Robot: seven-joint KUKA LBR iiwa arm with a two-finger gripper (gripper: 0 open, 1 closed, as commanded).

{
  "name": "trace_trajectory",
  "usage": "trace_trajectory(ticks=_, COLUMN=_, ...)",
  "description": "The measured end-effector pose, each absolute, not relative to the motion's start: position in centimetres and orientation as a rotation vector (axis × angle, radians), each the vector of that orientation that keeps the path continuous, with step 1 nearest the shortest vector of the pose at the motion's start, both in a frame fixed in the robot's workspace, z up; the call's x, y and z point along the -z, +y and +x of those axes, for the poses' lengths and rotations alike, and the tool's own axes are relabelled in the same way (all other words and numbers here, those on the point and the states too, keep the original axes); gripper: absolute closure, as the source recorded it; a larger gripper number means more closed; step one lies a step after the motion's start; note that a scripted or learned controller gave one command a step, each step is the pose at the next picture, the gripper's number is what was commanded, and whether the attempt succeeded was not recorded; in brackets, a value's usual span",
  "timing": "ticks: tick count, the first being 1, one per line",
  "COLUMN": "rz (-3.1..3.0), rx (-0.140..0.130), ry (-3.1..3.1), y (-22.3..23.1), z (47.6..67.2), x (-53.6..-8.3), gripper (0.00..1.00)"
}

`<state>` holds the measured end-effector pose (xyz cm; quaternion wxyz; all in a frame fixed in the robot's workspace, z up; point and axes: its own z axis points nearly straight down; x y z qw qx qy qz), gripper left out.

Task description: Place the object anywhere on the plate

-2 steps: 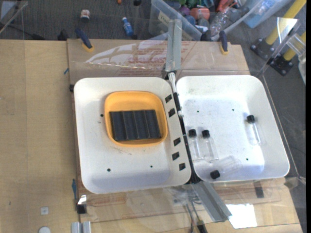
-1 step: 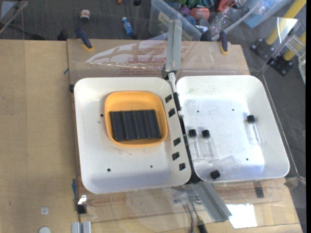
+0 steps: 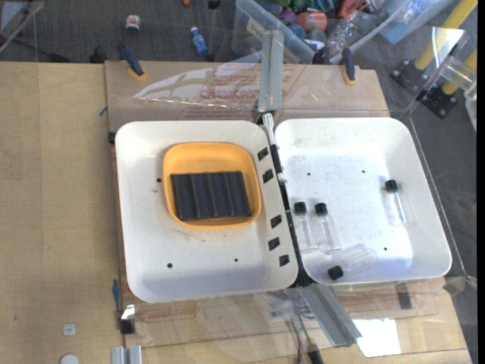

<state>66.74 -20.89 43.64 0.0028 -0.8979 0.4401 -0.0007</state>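
- I see a black ridged block (image 3: 210,196) lying on the orange plate (image 3: 176,162) in the left bin (image 3: 140,203).
- Four clear black-capped vials (image 3: 394,202) lie in the right bin (image 3: 341,146).
- The gripper's state I cannot tell.

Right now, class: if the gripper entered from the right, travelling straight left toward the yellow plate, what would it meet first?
Probably the black-capped clear vial near the right bin's right wall; the plate lies beyond, in the left bin. Height is unclear, so it might pass above.
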Motion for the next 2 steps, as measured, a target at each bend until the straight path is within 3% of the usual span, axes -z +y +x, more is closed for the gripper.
trace_trajectory(ticks=2, rz=-3.122, rx=0.006, ry=0.308, y=-21.94, z=66.81, x=-43.54, gripper=1.0)
